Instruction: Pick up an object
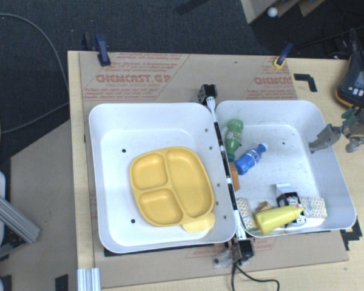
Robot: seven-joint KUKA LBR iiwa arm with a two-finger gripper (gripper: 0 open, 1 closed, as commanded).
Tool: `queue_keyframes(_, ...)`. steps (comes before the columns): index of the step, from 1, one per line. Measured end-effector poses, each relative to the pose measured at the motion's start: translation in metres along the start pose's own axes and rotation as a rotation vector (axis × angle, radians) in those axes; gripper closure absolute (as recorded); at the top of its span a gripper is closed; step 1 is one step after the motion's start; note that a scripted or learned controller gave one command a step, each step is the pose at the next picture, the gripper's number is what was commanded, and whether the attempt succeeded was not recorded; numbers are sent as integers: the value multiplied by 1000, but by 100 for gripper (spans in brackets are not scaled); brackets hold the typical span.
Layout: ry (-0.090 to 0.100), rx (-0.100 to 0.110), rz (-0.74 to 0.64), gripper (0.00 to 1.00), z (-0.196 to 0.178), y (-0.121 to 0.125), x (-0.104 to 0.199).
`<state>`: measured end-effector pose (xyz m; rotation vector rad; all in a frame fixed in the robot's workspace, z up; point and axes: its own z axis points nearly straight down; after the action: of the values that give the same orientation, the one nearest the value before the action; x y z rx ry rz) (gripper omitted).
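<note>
The right bin [327, 180] holds several small objects. A green bottle [233, 135] lies against its left wall, with a blue bottle [250, 159] just beside it. Along the front wall lie a yellow bottle [278, 217], a patterned packet [314, 207] and a small black-and-white item [287, 197]. My gripper [338, 142] hovers over the bin's right rim, well right of the bottles. It is open, its grey fingers [323, 139] spread with nothing between them.
The left bin [109, 132] carries a yellow divided plate [171, 185] with a pale yellow piece [198, 224] at its front edge. A clamp [207, 93] sits where the bins meet at the back. Blue clips [101, 48] hold the cardboard base.
</note>
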<state>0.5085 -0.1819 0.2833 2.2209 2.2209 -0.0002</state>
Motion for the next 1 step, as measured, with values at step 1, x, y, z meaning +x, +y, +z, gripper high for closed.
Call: queue_keyframes(1,2,2,-1,0,78,25,93)
